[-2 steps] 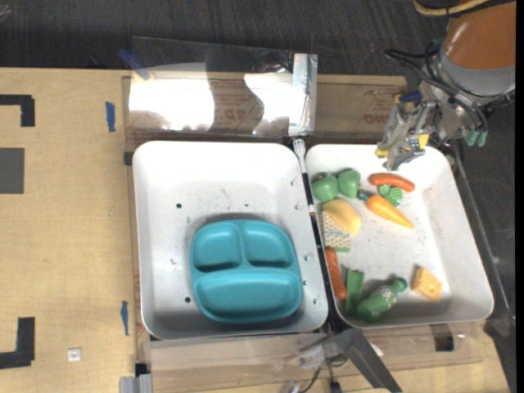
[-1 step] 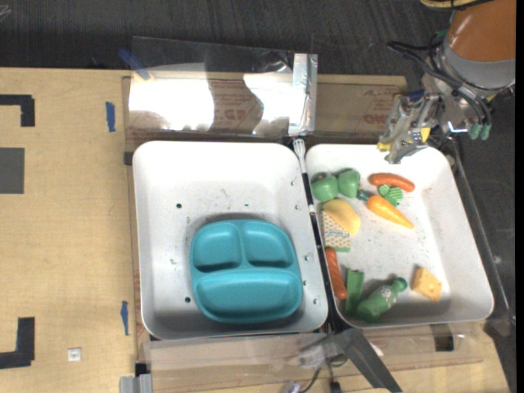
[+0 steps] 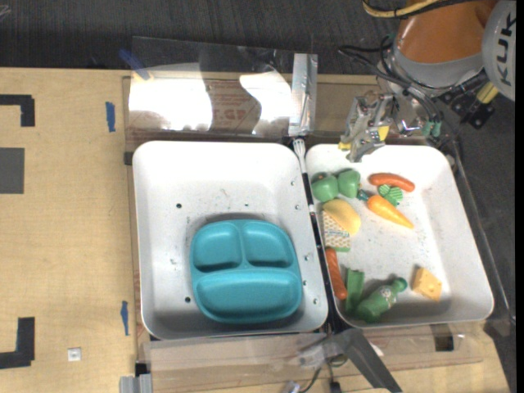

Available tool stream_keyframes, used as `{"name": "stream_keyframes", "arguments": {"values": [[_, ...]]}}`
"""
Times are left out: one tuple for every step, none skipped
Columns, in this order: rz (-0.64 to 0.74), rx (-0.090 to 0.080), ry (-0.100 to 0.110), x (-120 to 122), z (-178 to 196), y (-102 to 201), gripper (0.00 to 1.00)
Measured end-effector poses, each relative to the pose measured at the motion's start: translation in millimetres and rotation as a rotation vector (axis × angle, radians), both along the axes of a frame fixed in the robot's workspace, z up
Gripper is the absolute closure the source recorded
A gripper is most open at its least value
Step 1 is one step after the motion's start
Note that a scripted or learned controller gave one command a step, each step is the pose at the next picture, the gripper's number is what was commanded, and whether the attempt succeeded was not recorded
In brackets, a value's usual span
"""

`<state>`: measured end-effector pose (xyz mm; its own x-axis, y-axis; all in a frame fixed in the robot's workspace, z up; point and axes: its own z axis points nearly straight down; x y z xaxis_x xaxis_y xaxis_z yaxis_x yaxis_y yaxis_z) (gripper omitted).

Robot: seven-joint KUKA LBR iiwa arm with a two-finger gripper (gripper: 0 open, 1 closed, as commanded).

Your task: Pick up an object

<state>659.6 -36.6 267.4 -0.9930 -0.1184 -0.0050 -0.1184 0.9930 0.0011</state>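
Toy veggies (image 3: 368, 219) are sitting in the right bin (image 3: 458, 244), right of frame; the hand (image 3: 366, 133) is hovering over its upper edge, can't tell its grip. Teal tray (image 3: 244, 270) is lying in the left bin (image 3: 164, 187).

The arm (image 3: 446, 23) enters top right, gripper (image 3: 366, 137) pointing down-left, apparently carrying nothing.
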Motion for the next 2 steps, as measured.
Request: {"name": "stream_keyframes", "arguments": {"values": [[0.000,0.000,-0.015,3,15,0,1.00],[-0.019,-0.001,-0.007,9,45,-14,1.00]]}}
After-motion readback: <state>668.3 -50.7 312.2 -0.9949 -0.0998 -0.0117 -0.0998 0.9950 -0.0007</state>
